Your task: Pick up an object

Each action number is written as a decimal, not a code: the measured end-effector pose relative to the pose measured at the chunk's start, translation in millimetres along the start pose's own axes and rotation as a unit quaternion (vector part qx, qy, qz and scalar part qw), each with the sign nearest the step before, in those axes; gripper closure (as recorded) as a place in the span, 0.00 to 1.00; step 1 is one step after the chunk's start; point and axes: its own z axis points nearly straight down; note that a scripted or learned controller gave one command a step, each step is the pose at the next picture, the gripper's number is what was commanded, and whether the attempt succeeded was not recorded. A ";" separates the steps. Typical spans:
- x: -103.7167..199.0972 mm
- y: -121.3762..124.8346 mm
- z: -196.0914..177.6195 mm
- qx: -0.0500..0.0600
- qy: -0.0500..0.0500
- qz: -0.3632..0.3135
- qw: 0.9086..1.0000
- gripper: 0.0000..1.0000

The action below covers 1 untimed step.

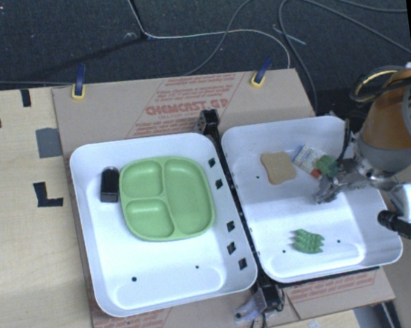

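In the right bin point(353, 256) lie a tan, toast-shaped piece point(277, 166), a leafy green toy point(307, 241) near the front, and a small pale packet with blue and orange marks point(306, 157). A small green object point(325, 164) sits right beside the packet. My gripper point(324, 192) is low over the right bin's right-middle part, just below and touching or nearly touching the small green object. The grey arm with its orange band point(389, 124) comes in from the right.
The left bin point(109, 285) holds a light green divided plate point(167, 198) and a small black block point(109, 185) at the plate's left edge. A black divider point(234, 208) joins the two bins. Cables run over the dark cloth behind the bench.
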 end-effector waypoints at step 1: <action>-2.9 8.1 -45.5 0.001 0.002 0.000 1.000 1.00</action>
